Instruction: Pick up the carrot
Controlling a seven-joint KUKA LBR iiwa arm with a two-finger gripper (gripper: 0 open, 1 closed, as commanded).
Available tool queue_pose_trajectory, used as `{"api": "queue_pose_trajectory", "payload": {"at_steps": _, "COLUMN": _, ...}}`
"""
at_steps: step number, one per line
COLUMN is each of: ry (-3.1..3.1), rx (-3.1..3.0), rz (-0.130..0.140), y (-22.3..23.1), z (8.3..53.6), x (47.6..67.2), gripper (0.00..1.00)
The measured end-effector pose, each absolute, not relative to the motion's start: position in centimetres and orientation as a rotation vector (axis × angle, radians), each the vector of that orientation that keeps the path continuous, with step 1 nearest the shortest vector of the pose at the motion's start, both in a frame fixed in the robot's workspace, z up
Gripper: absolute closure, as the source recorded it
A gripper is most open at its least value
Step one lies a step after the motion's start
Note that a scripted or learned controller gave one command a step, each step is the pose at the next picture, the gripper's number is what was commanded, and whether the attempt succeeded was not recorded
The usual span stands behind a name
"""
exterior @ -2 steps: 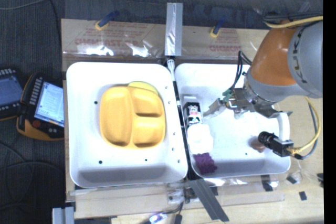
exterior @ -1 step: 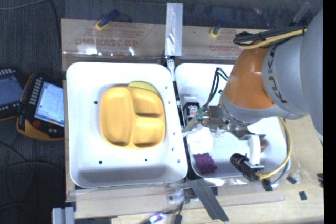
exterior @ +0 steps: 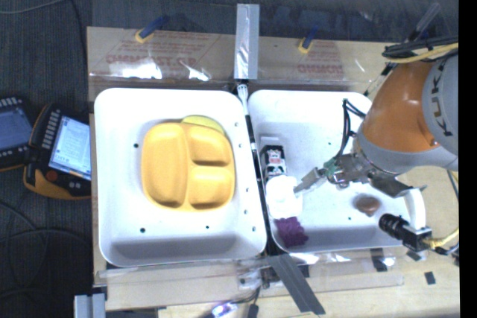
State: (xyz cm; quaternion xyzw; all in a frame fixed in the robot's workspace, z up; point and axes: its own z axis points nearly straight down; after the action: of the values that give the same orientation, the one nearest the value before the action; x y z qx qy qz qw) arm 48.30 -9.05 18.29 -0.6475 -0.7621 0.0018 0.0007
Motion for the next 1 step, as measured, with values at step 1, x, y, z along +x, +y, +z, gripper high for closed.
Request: {"api": "queue_pose_trajectory", "payload": {"at_steps": 1, "ry": -2.696, "rx": -1.607, "rz": 0.001, "y": 1.22, "z": 18.29, "x": 48.37, "gripper": 0.0}}
